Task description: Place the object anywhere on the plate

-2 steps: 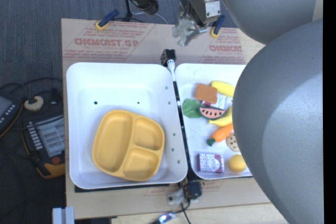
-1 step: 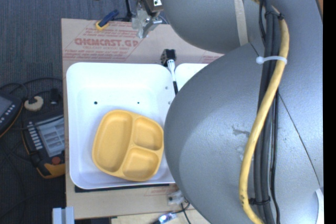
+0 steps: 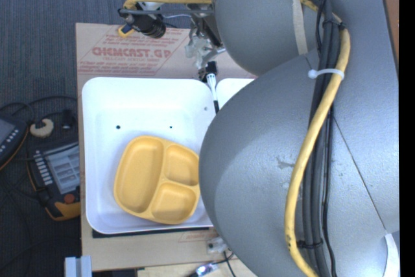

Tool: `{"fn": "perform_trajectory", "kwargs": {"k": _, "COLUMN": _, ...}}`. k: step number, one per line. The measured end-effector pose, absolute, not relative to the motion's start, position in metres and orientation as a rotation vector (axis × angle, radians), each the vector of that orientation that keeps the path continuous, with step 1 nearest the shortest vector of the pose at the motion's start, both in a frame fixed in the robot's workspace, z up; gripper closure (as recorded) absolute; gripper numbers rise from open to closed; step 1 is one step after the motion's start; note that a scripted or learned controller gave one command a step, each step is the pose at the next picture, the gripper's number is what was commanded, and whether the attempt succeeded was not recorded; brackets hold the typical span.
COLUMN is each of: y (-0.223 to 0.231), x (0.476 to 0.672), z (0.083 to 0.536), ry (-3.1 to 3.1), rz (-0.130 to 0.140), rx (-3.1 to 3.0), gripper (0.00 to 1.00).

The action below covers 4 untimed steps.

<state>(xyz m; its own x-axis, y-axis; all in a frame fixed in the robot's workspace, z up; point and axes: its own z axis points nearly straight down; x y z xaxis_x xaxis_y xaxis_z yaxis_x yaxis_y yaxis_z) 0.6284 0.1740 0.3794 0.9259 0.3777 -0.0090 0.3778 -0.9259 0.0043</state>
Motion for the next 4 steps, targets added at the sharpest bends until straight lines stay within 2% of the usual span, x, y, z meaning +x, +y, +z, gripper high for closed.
{"fn": "perform_trajectory", "kwargs": {"k": 1, "y": 0.184, "x": 0.599, "z": 0.373, "ry": 0.391, "rz": -0.009, "rx": 3.115, "gripper": 1.0}}
{"fn": "perform_trajectory", "kwargs": {"k": 2, "y": 0.215, "x": 0.605, "z": 0.292, "ry": 0.516, "rz": -0.018, "rx": 3.096, "gripper": 1.0}}
{"fn": "perform_trajectory", "kwargs": {"k": 3, "y": 0.233, "x": 0.579, "z": 0.296, "ry": 1.145, "rz": -0.011, "rx": 2.923, "gripper": 1.0}}
{"fn": "perform_trajectory", "kwargs": {"k": 4, "y": 0.234, "x": 0.501, "z": 0.319, "ry": 1.205, "rz": -0.006, "rx": 2.9, "gripper": 1.0}}
